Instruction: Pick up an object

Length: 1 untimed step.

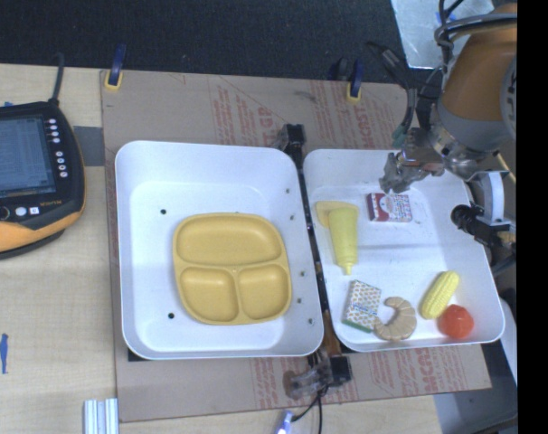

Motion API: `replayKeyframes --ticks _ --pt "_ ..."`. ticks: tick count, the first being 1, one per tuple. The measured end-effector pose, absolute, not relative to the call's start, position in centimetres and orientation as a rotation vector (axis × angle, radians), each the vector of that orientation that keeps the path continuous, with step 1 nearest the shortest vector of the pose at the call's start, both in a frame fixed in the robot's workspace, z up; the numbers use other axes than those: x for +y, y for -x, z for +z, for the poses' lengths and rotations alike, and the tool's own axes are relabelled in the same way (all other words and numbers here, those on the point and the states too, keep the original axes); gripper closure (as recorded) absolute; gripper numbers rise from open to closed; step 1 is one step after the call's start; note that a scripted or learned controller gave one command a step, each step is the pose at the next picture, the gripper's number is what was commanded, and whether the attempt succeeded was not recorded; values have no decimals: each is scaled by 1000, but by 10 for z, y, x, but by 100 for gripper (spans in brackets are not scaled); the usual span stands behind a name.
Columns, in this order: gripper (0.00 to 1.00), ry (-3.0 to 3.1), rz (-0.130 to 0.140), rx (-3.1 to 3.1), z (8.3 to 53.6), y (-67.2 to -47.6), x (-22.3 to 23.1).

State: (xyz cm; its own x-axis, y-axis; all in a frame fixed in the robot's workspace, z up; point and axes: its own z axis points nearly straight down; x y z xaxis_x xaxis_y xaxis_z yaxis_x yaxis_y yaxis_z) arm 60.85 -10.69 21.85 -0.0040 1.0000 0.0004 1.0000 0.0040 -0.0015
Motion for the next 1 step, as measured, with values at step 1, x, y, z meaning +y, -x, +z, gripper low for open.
replayKeyframes --ticks 1 --pt "0 2215 3 -2225 218 -608 -107"
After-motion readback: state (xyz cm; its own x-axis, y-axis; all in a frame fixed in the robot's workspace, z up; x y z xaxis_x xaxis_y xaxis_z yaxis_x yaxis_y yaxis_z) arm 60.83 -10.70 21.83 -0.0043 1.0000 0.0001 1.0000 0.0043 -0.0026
